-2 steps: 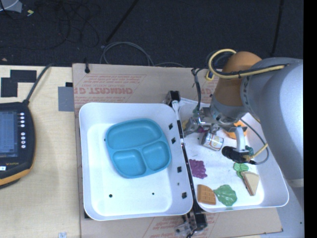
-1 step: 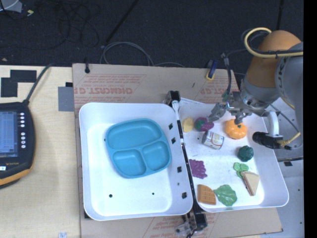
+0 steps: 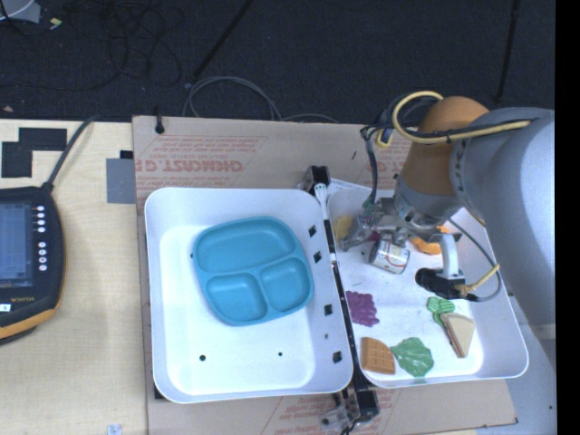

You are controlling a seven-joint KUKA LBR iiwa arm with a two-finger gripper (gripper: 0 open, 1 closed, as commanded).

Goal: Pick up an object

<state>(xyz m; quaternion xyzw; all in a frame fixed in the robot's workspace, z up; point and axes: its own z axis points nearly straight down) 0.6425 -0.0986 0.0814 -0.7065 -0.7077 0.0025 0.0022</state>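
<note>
Arm (image 3: 507, 166) is seen reaching in from the right, bent down over the right bin (image 3: 507, 356), its orange band (image 3: 453, 116) above the wrist. Gripper (image 3: 388, 254) is lowered near the bin floor at the bin's upper part; whether the fingers are apart or together cannot be told. Below the fingers a purple piece (image 3: 363, 308) lies. Farther below, a waffle (image 3: 377, 354) and green leaf (image 3: 414, 355) lie side by side. A sandwich wedge (image 3: 459, 333) lies below and right. A blue tray (image 3: 253, 269) sits in the left bin (image 3: 172, 333).

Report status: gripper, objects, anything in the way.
Gripper low in right bin, fingers unclear. Purple piece, waffle, green leaf lying loose. Blue tray in left bin.
</note>
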